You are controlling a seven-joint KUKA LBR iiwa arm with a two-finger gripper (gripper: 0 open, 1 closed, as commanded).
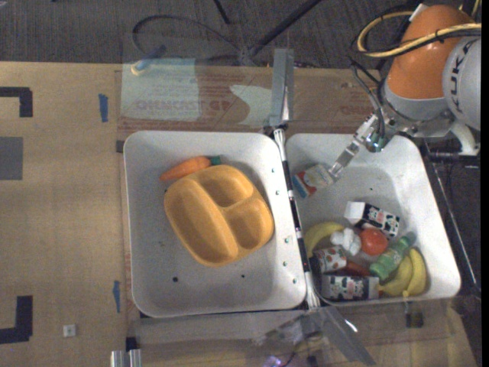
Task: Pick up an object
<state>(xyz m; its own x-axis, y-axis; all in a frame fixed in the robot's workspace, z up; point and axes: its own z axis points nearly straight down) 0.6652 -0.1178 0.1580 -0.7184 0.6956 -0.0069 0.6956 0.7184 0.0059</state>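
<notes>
On the bench [61, 228], the left bin [145, 281] holds a yellow divided tray [218, 214] with a carrot [186, 167] touching its rim at eleven o'clock. The arm [428, 60] reaches in from two o'clock, and its tool [330, 170] meets a small red-and-white carton [312, 180] near the right bin's [435, 205] rim at ten o'clock, though the view is too coarse to tell whether it grips it. Toward six o'clock in that bin lie a banana [322, 232], two milk cartons [374, 218], a red ball [374, 241], a green bottle [392, 258] and a second banana [412, 275], crowded together.
</notes>
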